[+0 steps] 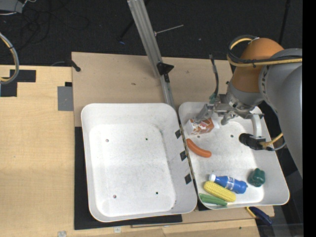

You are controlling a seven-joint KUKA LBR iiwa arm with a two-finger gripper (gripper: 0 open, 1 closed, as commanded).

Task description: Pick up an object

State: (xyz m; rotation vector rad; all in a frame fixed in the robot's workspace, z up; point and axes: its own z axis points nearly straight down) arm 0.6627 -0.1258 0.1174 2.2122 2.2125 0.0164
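— Gripper (206, 113) on the grey arm with the orange band: hanging low at the far left of the right-hand shallow white bin (274, 168), just above a crinkled red-and-white packet (202, 127). Fingers pointing down toward the packet, maybe touching its upper edge.

— Gripping it?

— Cannot tell. Fingers too small and too blurred against the packet to say whether standing apart or pressed together.

— And the rest of that bin?

— Lying just in front of the packet, an orange-red sausage-shaped toy (198, 149), slanting, near the bin's left wall. Sitting at the near edge: a yellow plastic corn cob (219, 191), a blue bottle with a white cap (229, 183) touching it from behind, a green pod-like piece (213, 200) just in front. Resting well apart at the right, a dark green lumpy object (256, 177).

— Left-hand white bin (96, 113)?

— Sitting beside the right one, touching along the middle edge.
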